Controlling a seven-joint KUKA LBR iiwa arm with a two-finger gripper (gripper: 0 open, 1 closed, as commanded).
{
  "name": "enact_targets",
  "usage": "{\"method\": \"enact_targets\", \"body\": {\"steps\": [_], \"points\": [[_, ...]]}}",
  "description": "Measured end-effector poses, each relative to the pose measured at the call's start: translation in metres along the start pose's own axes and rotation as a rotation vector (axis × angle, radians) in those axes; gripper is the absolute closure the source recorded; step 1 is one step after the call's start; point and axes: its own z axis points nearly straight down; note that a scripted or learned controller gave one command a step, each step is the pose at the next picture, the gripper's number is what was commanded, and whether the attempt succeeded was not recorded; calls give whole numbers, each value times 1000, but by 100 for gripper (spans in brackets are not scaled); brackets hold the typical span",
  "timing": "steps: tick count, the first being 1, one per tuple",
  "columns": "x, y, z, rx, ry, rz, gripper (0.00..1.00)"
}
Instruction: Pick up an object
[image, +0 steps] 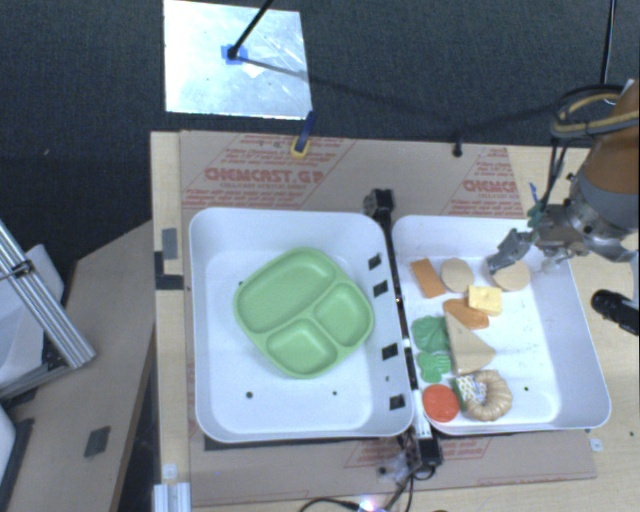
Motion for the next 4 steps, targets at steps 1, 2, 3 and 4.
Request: {"method": "enact_targets", "body": {"steps": [1, 2, 3, 4], "points": [[0, 0, -3, -4, 0, 1, 0], [2, 8, 51, -8, -2, 2, 0], [0, 17, 90, -8, -2, 2, 0], [0, 9, 134, -6, -1, 3, 0]]}}
